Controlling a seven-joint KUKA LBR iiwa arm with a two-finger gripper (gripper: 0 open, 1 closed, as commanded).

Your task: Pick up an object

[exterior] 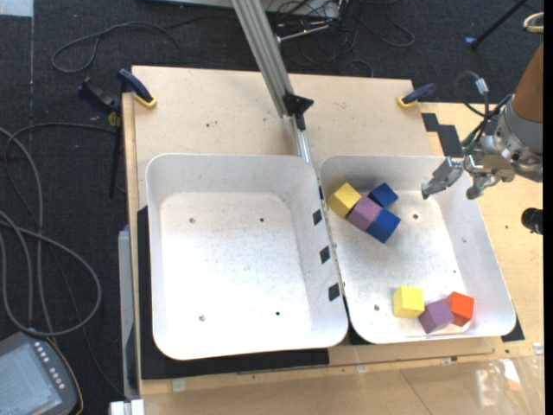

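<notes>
The right bin (479, 247) holds two clusters of blocks. Near its back left lie a yellow cube (344, 200), a purple block (364, 213), a blue block (383, 196) and another blue block (385, 225), packed together. At the front right sit a yellow cube (408, 302), a purple block (435, 316) and an orange cube (461, 307). My gripper (455, 181) hangs over the bin's back right edge, open, with nothing between its fingers. It is well to the right of the back cluster.
The left bin (164, 232) lies beside the right one. A slanted metal pole (263, 46) runs down to the gap between the bins. Yellow-and-blue clamps (138, 89) (415, 95) grip the board's back corners.
</notes>
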